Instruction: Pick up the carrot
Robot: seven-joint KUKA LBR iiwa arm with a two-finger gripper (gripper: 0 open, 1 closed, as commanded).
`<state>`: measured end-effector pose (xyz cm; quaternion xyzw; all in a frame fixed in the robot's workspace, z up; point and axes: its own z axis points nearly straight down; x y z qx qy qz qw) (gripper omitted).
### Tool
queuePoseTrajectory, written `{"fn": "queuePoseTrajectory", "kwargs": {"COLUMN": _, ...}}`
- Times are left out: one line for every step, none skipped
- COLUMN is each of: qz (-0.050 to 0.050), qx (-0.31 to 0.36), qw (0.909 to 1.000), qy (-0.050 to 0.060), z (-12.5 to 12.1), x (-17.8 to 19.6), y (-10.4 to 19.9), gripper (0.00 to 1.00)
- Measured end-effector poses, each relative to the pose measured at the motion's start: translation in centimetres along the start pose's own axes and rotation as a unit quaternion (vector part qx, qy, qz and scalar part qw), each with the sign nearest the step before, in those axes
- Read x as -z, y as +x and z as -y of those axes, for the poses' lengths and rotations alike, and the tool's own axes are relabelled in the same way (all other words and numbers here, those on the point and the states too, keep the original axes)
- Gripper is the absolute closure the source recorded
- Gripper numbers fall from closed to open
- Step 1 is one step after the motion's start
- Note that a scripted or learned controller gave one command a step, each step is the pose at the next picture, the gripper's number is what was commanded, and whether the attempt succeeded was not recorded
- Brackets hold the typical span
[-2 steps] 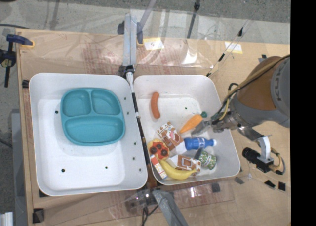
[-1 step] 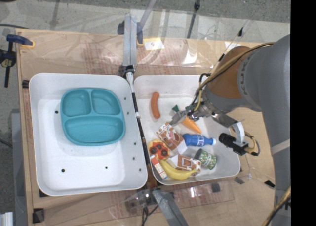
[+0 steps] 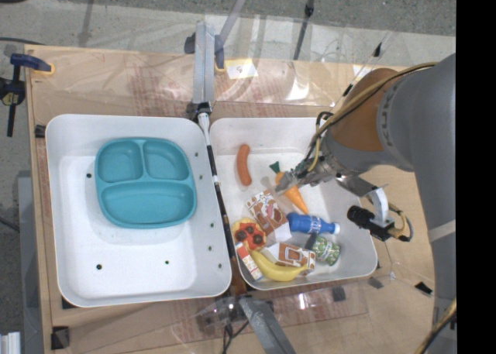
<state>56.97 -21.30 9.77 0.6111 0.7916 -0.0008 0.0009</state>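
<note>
The carrot (image 3: pixel 295 197), orange with a small green top, lies tilted in the middle of the right bin (image 3: pixel 358 221). My gripper (image 3: pixel 287 181) comes in from the right and sits low over the carrot's upper end, touching or nearly touching it. The arm's wrist hides part of the bin behind it.
A sausage (image 3: pixel 244 164) lies left of the carrot. Below the carrot are a snack box (image 3: pixel 266 211), a blue bottle (image 3: pixel 312 225), a green can (image 3: pixel 328 252), a banana (image 3: pixel 276 268) and a red toy (image 3: pixel 248 233). The left bin (image 3: pixel 70 252) holds a teal divided plate (image 3: pixel 145 182).
</note>
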Motion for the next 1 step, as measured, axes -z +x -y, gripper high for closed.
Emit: {"fn": "queuePoseTrajectory", "kwargs": {"qz": 0.001, "qx": 0.105, "qw": 0.9944, "qy": -0.002, "z": -8.38, "x": 12.74, "y": 0.97, "gripper": 1.00}}
